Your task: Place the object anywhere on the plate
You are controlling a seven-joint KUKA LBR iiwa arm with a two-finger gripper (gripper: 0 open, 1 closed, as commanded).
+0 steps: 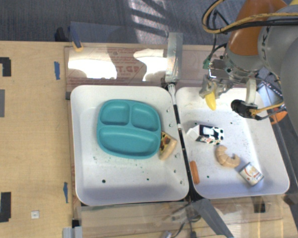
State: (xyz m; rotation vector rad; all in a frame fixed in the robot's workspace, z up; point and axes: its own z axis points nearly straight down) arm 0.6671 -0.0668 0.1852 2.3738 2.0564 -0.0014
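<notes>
At the near right corner of the right bin (268, 182) a small can (250, 173) lies tipped on its side, with a tan croissant-shaped toy (226, 157) just beside it to the left. An orange carrot-like stick (194, 172) rests along the divider where the two bins meet. Farther in, a black-and-white toy cow (210, 134) lies on the right bin's floor.

In the left bin (89, 177), the teal three-compartment plate (129, 128) sits flat toward the far half, all compartments bare; a pizza-slice toy (166, 145) leans against its near right edge, touching the rim.

At the far end of the right bin, the gripper (212, 94) hangs from the grey arm with its orange band (253, 11) above. A small yellow object (210, 102), banana-like in colour, shows pinched between the fingertips, its lower end poking out below them, lifted clear of the bin floor so far as the slant allows a judgement.

The yellow piece looks like light, hard moulded plastic: stiff, not fragile, but smooth and curved, so apt to twist or slip in a narrow pinch. A hold across its thicker middle would likely steady it best; here the fingers appear to grip its upper part. The plate lies well apart to the left, across the divider.
</notes>
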